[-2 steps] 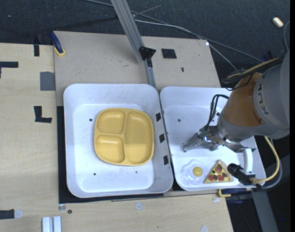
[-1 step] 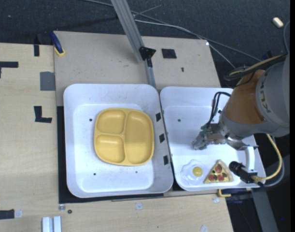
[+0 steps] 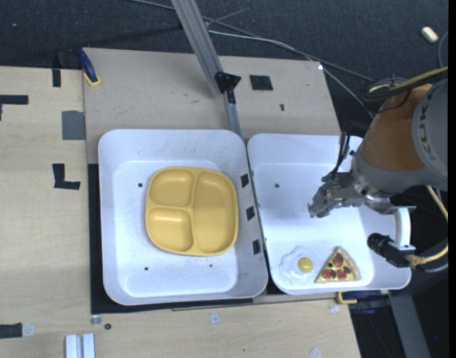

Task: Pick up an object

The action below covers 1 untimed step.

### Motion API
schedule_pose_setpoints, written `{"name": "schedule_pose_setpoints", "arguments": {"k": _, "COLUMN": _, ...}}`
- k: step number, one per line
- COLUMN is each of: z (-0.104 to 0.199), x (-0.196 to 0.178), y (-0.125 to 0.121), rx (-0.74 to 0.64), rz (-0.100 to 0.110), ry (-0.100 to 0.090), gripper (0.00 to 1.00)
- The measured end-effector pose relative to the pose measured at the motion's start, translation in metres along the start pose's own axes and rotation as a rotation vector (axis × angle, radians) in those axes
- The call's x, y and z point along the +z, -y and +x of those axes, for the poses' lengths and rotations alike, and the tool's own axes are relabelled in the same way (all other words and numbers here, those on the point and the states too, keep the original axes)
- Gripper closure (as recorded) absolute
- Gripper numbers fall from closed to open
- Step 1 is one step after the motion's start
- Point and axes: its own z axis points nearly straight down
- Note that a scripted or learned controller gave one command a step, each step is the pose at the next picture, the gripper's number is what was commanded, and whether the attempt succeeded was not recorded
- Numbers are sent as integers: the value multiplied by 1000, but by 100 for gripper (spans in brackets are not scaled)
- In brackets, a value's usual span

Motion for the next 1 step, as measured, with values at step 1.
{"name": "schedule_pose_setpoints", "arguments": {"k": 1, "z": -4, "x": -61, "y": 5, "rx": 1, "rz": -1, "ry": 1, "gripper": 100}}
